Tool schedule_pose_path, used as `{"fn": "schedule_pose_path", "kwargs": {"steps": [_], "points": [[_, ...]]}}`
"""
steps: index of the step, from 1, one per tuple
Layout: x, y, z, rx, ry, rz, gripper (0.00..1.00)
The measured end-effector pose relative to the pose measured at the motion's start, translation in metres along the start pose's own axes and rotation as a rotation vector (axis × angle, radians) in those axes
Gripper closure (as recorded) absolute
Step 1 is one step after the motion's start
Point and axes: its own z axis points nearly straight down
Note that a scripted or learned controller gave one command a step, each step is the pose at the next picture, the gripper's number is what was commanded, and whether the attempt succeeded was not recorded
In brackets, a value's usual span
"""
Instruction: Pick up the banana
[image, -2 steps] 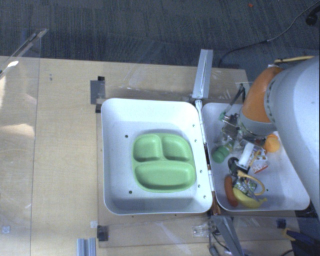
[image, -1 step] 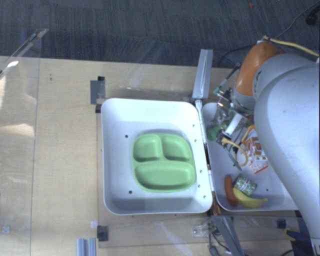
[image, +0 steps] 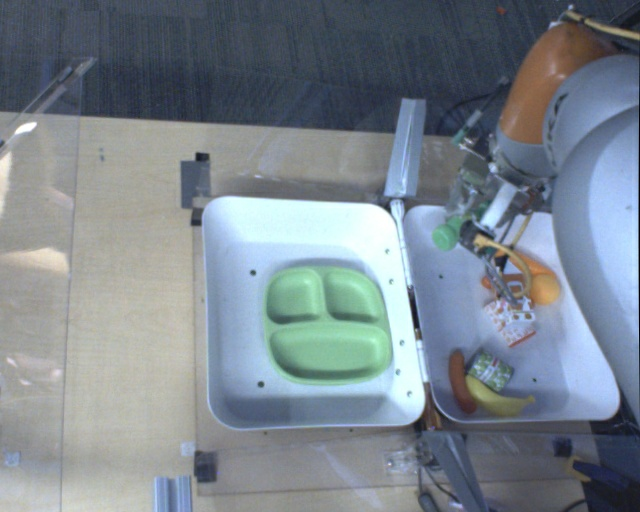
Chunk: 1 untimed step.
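Observation:
The banana (image: 503, 403) is yellow and curved, and lies flat at the near edge of the right bin (image: 585, 385). A green and white packet (image: 490, 370) rests against its top, and a dark red sausage-shaped thing (image: 460, 381) touches its left end. My gripper (image: 505, 283) reaches down into the far half of the same bin, well beyond the banana, close to an orange fruit (image: 541, 286) and a red and white packet (image: 512, 323). Nothing can be made out between its fingers.
A small green object (image: 445, 237) sits at the far left of the right bin, beside the gripper. The left bin (image: 230, 300) holds a green divided plate (image: 327, 323). A metal post (image: 405, 150) stands behind the wall between the bins.

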Motion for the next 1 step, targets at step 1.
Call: {"fn": "schedule_pose_path", "kwargs": {"steps": [1], "points": [[0.0032,-0.0001,-0.011,-0.005,0.001,-0.011,1.0]]}}
